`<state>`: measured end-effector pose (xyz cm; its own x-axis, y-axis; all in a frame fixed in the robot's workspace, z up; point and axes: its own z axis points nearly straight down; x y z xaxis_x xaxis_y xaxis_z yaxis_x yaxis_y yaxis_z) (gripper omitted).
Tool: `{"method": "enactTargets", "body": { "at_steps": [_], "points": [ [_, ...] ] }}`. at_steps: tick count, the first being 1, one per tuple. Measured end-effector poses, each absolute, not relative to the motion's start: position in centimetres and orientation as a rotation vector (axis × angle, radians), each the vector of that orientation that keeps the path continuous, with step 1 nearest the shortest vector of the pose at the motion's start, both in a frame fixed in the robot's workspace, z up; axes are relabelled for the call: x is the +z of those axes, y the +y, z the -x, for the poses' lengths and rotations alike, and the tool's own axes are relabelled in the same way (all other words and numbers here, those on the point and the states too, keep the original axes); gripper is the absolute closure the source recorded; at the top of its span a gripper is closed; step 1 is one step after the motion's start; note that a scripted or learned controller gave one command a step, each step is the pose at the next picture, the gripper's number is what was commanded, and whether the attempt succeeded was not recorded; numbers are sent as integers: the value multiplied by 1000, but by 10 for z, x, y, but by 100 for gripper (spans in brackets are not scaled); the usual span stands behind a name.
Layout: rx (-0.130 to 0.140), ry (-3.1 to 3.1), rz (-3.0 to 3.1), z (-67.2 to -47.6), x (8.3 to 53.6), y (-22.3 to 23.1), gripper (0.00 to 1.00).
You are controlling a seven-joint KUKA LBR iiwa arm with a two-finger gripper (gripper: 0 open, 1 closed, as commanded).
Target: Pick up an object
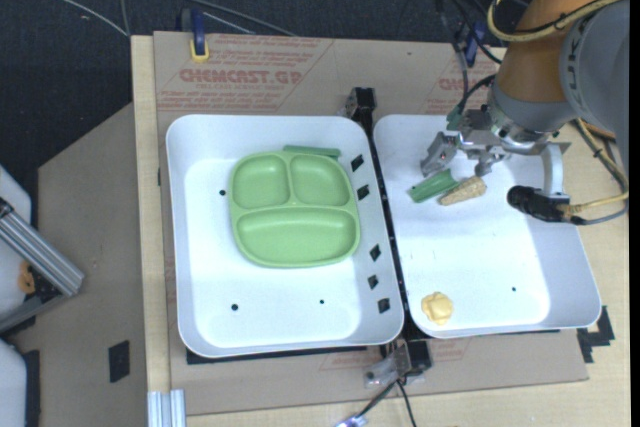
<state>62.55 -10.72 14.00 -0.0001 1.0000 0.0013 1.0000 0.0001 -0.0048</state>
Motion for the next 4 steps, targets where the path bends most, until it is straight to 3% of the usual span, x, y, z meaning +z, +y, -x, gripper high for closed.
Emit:
{"method": "enactTargets", "body": {
  "at_steps": [1, 2, 4],
  "points": [
    [6, -2218, 2217, -625, 87, -106, 0],
    [-2, -2221, 2221, -627, 102, -106, 100],
    [-8, -2228, 2224, -639, 208, -108, 100]
  ]
}}
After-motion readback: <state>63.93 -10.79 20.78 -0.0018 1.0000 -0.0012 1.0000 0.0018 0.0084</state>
